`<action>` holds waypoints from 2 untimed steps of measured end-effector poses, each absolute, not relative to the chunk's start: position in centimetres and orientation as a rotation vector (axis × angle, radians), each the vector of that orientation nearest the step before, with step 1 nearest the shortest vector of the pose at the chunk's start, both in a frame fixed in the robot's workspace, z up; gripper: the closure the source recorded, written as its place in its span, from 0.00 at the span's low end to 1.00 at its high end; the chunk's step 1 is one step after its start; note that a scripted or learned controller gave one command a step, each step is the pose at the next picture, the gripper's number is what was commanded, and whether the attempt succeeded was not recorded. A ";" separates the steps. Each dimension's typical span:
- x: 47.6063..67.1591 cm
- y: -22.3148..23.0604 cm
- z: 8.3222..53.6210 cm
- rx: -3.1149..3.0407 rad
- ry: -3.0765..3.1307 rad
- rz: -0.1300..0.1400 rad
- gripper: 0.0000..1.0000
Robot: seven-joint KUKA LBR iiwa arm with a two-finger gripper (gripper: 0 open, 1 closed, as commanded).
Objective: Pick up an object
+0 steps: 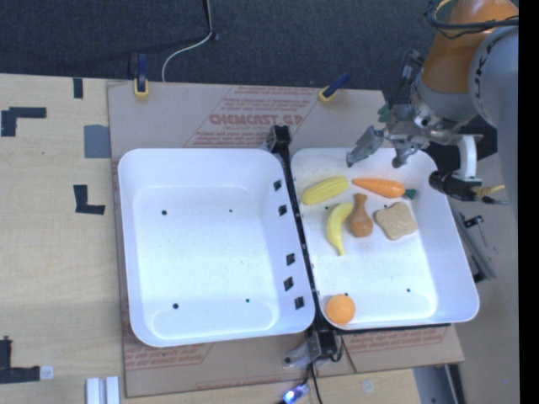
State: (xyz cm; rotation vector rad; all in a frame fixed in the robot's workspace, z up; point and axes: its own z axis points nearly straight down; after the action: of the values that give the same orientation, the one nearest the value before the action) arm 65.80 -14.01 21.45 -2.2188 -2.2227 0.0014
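1. Basically nothing is picked yet: every object lies on a bin floor, none is lifted, so I judge the task at its start with approach, descent, grasp and lift all left.
2. Left shallow white plastic bin (pixel 139 251): zero loose objects, just small dark dots on its floor.
3. Right shallow white plastic bin (pixel 438 297): six toy objects, all candidates for the pick.
4. One yellow ribbed corn cob (pixel 324 190), at 10 o'clock of the right bin, near the divider between the bins.
5. One yellow curved banana (pixel 338 227), just at 5 o'clock of the corn.
6. One round orange fruit (pixel 340 309), alone at the bin's 7 o'clock corner, well apart from the rest.
7. One brown pear-shaped piece, maybe a drumstick (pixel 360 219), touching or just beside the banana at its 3 o'clock.
8. One orange carrot with a green tip (pixel 382 188), lying across at 12 o'clock of the brown piece.
9. One tan bread slice (pixel 396 221), just at 3 o'clock of the brown piece.
10. One grey two-finger gripper (pixel 383 148), over the right bin's 12 o'clock rim, just above the carrot; fingers look spread apart with nothing between them.
11. Judgement: the carrot is the nearest target; the orange fruit is the most isolated one.
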 end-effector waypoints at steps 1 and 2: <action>59.1 -10.3 16.4 -2.213 -2.215 0.010 0.00; 58.8 -9.5 8.0 -2.219 -2.222 0.004 0.00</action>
State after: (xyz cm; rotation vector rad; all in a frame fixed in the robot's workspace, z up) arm 58.79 -9.53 8.00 -2.2186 -2.2223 0.0042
